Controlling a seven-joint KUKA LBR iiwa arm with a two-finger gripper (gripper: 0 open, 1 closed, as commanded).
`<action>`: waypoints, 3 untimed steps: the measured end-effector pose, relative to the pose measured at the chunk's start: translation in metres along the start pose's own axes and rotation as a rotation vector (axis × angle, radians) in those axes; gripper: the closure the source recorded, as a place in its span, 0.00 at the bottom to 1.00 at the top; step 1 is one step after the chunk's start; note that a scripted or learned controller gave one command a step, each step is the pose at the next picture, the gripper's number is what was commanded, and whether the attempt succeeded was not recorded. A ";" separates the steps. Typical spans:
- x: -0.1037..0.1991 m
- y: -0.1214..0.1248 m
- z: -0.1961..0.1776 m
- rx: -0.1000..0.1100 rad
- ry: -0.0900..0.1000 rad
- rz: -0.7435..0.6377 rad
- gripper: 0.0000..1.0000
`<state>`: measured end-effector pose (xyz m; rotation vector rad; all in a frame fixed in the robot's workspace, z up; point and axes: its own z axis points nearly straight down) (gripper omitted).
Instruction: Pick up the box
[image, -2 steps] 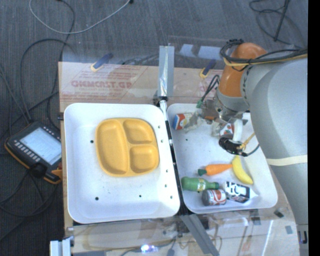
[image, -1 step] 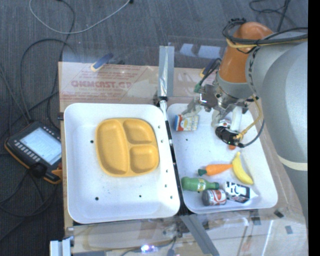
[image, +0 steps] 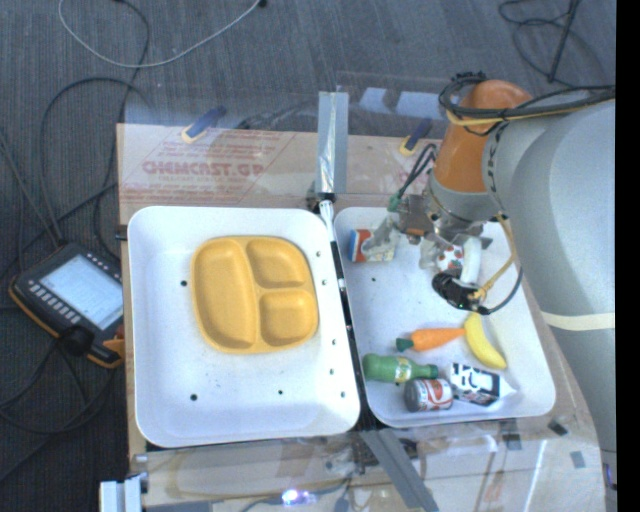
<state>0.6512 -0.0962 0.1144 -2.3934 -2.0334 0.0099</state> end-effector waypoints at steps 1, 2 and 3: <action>-0.003 0.018 0.018 0.016 0.004 -0.019 0.00; -0.001 0.012 0.022 0.035 0.001 0.116 0.00; 0.022 0.014 -0.068 -0.001 0.001 0.181 0.00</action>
